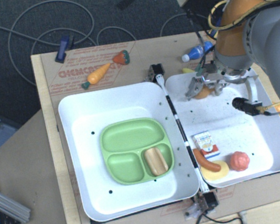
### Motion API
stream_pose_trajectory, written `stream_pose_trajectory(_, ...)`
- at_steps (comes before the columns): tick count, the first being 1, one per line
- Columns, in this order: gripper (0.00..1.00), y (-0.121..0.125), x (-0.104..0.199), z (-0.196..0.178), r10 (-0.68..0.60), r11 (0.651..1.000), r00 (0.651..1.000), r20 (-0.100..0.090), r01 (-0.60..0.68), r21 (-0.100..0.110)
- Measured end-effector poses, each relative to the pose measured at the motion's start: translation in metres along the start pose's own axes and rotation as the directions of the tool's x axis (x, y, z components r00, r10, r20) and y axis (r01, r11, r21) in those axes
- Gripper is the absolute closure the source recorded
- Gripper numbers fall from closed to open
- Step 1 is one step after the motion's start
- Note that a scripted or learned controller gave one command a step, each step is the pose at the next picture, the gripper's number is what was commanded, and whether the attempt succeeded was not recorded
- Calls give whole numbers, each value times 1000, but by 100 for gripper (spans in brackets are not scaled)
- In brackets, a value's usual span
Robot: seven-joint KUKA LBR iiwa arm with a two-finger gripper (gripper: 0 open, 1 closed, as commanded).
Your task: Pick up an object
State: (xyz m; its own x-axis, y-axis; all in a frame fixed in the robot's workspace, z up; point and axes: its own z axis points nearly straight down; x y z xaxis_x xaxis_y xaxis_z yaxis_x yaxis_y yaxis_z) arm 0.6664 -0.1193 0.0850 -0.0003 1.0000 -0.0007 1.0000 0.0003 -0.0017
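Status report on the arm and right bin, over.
Arm's gripper low over right bin's far end. Small carton, sausage and pink ball at near end, well apart from it. Nothing between.

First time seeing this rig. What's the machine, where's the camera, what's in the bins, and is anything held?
One camera, fixed above the bench, looks down at a slant. The grey arm with the orange band, reaching in from the right, is the robot; its end effector hangs over the far end of the right bin. I cannot tell whether it holds anything. That bin holds a small carton, a sausage touching a yellow piece, and a red round toy. The left bin holds a green divided plate with a bread roll in its near right compartment. Outside the bins, on the bench, lie a toy carrot and a blue bottle.
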Motion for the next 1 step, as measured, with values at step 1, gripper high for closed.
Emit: stream_pose_trajectory(1, 0, 0, -3, 0, 1, 1000, 1000, 0, -1, -1)
